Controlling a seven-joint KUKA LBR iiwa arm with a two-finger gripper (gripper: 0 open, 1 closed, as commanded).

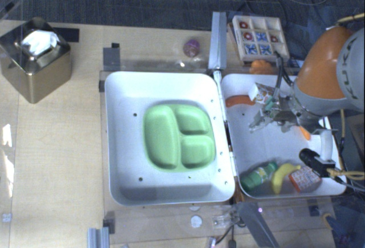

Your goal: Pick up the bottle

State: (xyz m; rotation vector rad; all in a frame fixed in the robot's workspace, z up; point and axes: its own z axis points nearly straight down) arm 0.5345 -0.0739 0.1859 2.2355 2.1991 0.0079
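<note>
Jaws' state unclear; 1 bottle [258,177], 1 banana [281,175], rt bin [242,144].

A big round orange band [322,70] is seen on the robot arm [342,78], with smooth grey casing beside it. Thin dark cables [279,78] are strung along the wrist. The gripper [268,113] is made of small shiny metal parts.
</note>
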